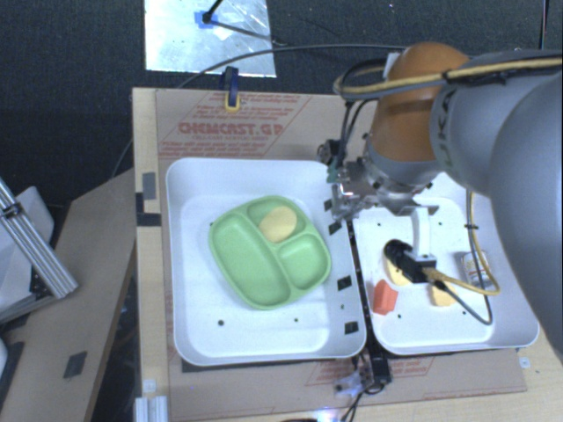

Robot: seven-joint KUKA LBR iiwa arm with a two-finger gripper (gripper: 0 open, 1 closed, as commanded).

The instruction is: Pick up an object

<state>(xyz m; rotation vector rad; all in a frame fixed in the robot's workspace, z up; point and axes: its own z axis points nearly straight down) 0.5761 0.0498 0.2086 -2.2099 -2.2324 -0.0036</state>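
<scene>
My gripper (347, 193) hangs under the grey arm with the orange band (413, 104), over the back of the divider between the two white bins. In the right bin (501, 328) lie a small orange-red block (384, 298), a yellow piece (401, 276) just behind it, and another yellow piece (440, 296) to its right. All three lie in front of the gripper and apart from it. In the left bin (189, 262) a green divided plate (264, 266) holds a pale yellow lump (280, 224) in its back compartment.
The arm covers the back right part of the right bin. A small pale object (476, 269) sits near that bin's right side. Both bins rest on a cardboard sheet (233, 126), and an aluminium rail (35, 244) stands at the far left.
</scene>
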